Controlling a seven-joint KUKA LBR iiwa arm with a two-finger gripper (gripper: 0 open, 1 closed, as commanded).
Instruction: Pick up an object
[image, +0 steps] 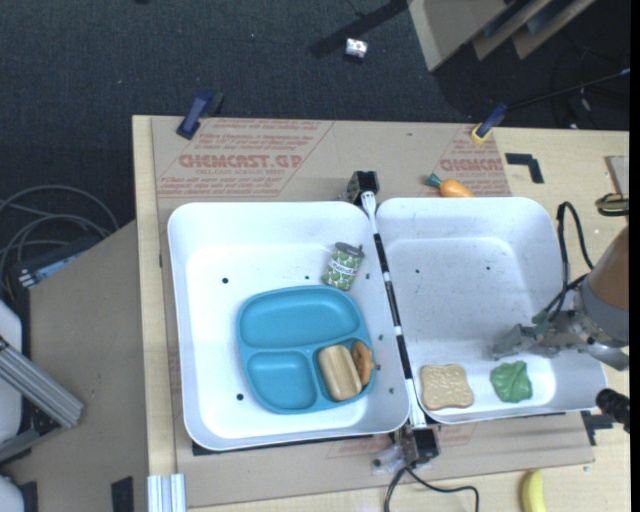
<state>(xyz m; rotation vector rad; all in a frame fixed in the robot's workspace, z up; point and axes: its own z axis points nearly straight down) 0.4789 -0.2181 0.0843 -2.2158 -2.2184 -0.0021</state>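
Gripper (515, 342) hangs low in the right bin (470, 215), just above the green leaf (511, 381); jaws' spread unclear; likely lining up a grasp.

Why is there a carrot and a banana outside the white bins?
They do look stray. The toy carrot lies on the bench behind the right bin, and the banana lies in front of it, near the edge. The other food sits inside the bins.

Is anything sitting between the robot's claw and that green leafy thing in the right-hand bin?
Nothing visible does. The end effector hangs just above the green leafy piece, with bare bin floor between them. The slice of bread lies off to the side.
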